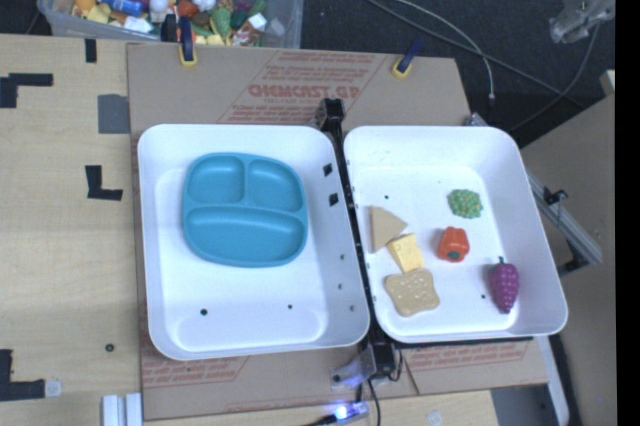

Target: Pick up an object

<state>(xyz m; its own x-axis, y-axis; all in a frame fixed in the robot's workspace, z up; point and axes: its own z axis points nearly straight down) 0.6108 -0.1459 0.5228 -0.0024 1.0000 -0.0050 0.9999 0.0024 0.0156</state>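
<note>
Hand [583, 9] far above bin [520, 164] of toy food.

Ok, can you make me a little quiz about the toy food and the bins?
1. True or false: the blue plate lies in the left bin.
2. Which toy sits nearest the right bin's front right corner? A) grapes B) broccoli C) cheese
3. Fill in: the red pepper lies just below the ____.

Key: 1 true; 2 A; 3 broccoli.
</note>
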